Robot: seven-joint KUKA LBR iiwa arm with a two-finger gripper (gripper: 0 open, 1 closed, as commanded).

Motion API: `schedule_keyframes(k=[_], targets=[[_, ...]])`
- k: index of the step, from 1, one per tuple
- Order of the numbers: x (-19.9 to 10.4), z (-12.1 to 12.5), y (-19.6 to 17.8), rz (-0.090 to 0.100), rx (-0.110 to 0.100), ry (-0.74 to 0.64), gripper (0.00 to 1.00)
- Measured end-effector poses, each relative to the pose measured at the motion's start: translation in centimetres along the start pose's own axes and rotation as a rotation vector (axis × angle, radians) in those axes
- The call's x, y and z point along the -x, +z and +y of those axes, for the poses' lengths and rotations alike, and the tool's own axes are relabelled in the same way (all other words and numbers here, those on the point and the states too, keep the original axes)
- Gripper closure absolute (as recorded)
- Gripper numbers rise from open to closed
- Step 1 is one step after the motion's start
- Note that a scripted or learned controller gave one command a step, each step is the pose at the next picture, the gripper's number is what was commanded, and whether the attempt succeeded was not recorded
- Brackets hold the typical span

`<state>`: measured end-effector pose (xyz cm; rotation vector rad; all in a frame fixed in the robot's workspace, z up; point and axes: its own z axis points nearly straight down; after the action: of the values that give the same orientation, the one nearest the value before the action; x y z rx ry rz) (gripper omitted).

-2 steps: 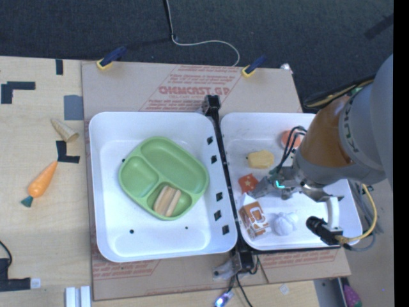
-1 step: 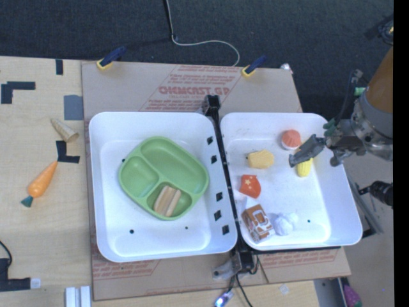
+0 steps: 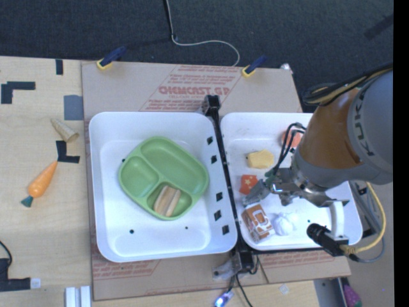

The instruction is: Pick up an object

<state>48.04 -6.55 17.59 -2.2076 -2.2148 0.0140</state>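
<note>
Camera view: we see the tabletop carrying a cardboard sheet, and on it 2 shallow white bins side by side; the arm, grey with an orange band, reaches in from the right over the right bin; the left bin holds a green divided plate, and a tan, bread-like piece lies in 1 of its compartments. The jaws hang low over the middle of the right bin, just beside a small red object; we cannot tell whether they are apart or together, and we see nothing between them. Near the jaws, toward the bin's back, lies a pale yellow object; toward its front lies a brown-and-white packet, with a white crumpled object touching its right side. Outside the bins, on the left tabletop, we see a toy carrot and a tan cone-shaped piece, well apart from the bins.
</note>
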Motion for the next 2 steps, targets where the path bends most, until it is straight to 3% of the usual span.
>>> schedule_keyframes(k=[1, 2], targets=[[-2.0, 0.2, -12.0, -0.004, 0.026, -0.002, 0.0], [-8.6, 0.1, -11.2, -0.003, 0.015, -0.005, 0.0]])
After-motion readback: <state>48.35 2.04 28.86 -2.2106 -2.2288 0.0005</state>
